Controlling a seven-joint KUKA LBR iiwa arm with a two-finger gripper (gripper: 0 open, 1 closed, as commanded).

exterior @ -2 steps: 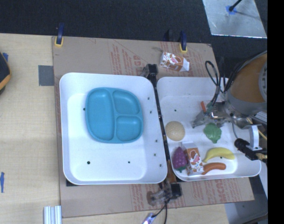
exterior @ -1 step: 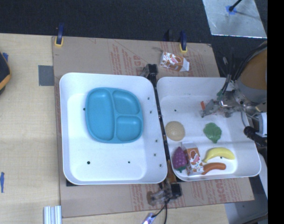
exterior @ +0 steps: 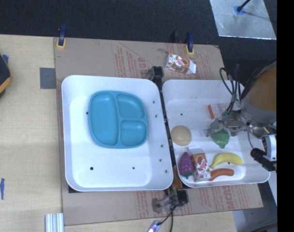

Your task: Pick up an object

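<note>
Tool [exterior: 219, 129] of my arm sits low in the right bin [exterior: 195, 88], touching a green toy [exterior: 220, 139]; grip state unclear.

Right bin [exterior: 185, 88], as we see it: tan round item [exterior: 181, 135] near left wall; purple grapes [exterior: 185, 164] and small printed carton [exterior: 200, 166] side by side below; banana [exterior: 227, 159] above sausage [exterior: 220, 173]; green item [exterior: 220, 138] mid-bin.
</note>
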